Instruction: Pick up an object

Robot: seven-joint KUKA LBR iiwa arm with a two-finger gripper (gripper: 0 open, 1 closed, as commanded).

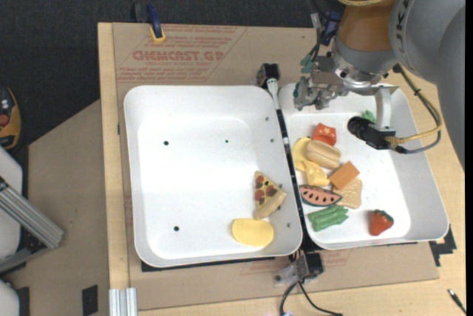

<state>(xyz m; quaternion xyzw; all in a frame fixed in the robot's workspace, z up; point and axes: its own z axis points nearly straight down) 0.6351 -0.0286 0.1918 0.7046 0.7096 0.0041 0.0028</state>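
Toys crowd the right bin (421, 181), and that is why my arm hangs over its upper edge, reaching in from the frame's upper right. My hand (318, 89) sits just above the bin's top left corner, close to the divider between the two bins. Whether it is open or closed I cannot tell from this angle: it is small, dark and half hidden under my wrist. I see nothing gripped in it.

Nearest below my hand is a red piece (324, 134), and touching that lower down is a hot dog (322, 153). Yellow cheese (309, 168) lies beside it toward the divider, with an orange block (344, 175) and a cracker (353, 193) to the right. Lower still come a watermelon slice (320, 196) and a green pod (327, 217). A strawberry (380, 221) sits apart near the bin's lower right, clear on every side, so it looks the easier grasp; the piled pieces lean on one another and could slip or come up in pairs.

The left bin (185, 130) holds a pizza slice (266, 193) and a yellow disc (252, 232) in its lower right corner, both pressed near the wall, which I judge leaves little room there. From where I hover, the red piece is my likeliest target. Both bins rest on a cardboard sheet (185, 52) over the worktop.
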